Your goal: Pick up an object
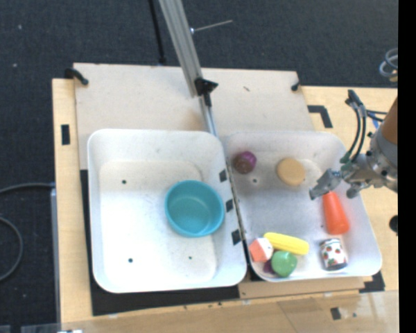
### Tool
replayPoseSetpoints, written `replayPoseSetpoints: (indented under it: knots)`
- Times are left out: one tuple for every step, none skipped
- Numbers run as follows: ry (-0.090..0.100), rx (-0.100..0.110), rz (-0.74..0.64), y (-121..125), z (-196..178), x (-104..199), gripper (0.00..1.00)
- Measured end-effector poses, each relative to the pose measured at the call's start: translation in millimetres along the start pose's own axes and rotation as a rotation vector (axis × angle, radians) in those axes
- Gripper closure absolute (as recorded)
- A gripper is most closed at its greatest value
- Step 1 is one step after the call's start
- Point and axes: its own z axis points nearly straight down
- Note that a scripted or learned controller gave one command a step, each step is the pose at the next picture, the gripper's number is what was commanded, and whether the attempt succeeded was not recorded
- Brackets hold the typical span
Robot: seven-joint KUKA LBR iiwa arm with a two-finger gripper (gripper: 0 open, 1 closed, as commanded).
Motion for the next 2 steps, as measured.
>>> replayPoseSetpoints:
  knots:
    - [0.0, -0.001, 0.001, 0, 0, 0, 0.0]
    - [-0.001, 0.005, 0.004, -8, 52, 5, 0.0]
